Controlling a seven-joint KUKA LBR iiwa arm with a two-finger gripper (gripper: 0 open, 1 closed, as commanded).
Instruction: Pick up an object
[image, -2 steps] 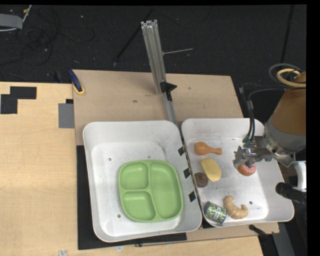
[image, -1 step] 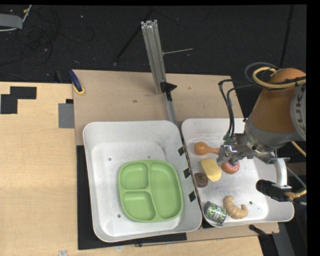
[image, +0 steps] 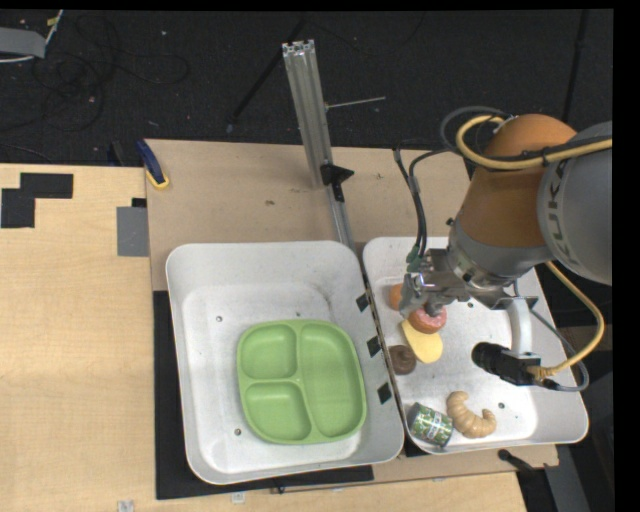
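Note:
My gripper (image: 427, 293) hangs over the left part of the right bin (image: 560, 425), just above a pink, ring-shaped toy (image: 431, 320). Whether the toy is held cannot be made out. A yellow piece (image: 425, 345) lies right under the pink toy, touching it. A small orange piece (image: 397, 296) sits to the gripper's left, by the bin wall. A brown lump (image: 402, 360) rests below it. Near the front edge lie a green can (image: 432, 425) on its side and a tan croissant-shaped toy (image: 470, 414).
The left bin (image: 200, 280) holds a green divided plate (image: 300, 382). A metal post (image: 310, 115) rises behind the bins. The arm's grey and orange body (image: 530, 200) looms over the right bin's back half.

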